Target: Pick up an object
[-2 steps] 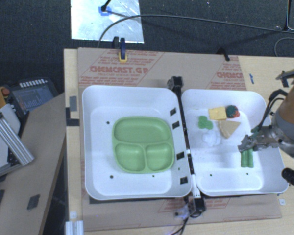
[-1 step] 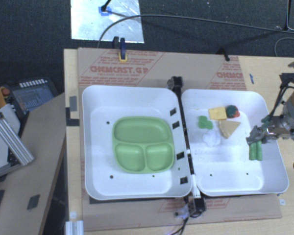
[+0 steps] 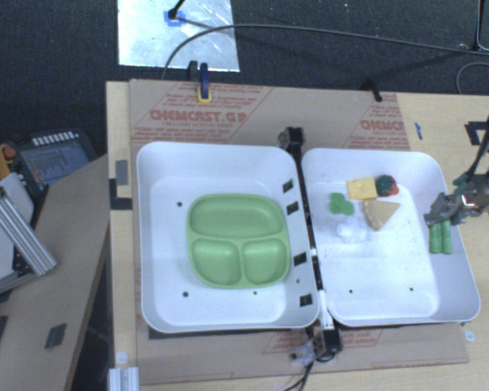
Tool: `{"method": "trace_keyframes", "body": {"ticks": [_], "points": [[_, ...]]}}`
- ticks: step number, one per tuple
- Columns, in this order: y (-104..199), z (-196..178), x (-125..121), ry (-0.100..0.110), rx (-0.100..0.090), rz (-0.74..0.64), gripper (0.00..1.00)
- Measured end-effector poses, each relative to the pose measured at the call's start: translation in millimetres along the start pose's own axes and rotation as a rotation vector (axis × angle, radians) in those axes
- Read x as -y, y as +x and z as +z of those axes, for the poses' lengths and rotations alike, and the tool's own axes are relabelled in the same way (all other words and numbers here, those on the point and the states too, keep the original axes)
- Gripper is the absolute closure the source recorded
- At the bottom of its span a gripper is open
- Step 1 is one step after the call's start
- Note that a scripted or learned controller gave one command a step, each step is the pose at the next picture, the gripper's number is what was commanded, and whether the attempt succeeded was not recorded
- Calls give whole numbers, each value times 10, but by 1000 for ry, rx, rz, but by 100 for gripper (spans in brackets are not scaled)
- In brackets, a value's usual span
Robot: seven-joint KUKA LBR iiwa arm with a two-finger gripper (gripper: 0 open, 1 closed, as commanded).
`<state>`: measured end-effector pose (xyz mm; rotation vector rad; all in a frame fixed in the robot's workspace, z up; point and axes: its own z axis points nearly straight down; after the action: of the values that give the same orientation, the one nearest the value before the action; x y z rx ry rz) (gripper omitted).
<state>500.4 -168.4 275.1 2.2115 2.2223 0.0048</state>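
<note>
- The gripper (image 3: 448, 213) sits at the right edge of the right bin (image 3: 407, 300), low over the bin's rim; whether it is released or clenched cannot be told at this angle and size.
- A green object (image 3: 440, 238), like two short sticks side by side, lies just below the gripper, against the right wall of the same bin. It appears to be the nearest candidate, though nothing shows between the gripper's tips.
- Well apart to the left lies a small cluster: a yellow block (image 3: 361, 189), a red and green piece (image 3: 385, 186), a tan wedge (image 3: 381, 213), a small green piece (image 3: 341, 204) and a pale clear item (image 3: 349, 230).
- The left bin (image 3: 163, 218) holds a green divided tray (image 3: 233, 240), which plays no part here.
- To do this step well, I judge the gripper should centre over the green object, line up across its narrow side, and keep clear of the bin wall.
- The wall is the main risk: a tip could catch the rim or push the object sideways.
</note>
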Motion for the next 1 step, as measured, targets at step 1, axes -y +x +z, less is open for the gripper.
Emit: {"method": "trace_keyframes", "body": {"ticks": [1], "points": [[518,-10,-255,2,-3,-6,100]]}}
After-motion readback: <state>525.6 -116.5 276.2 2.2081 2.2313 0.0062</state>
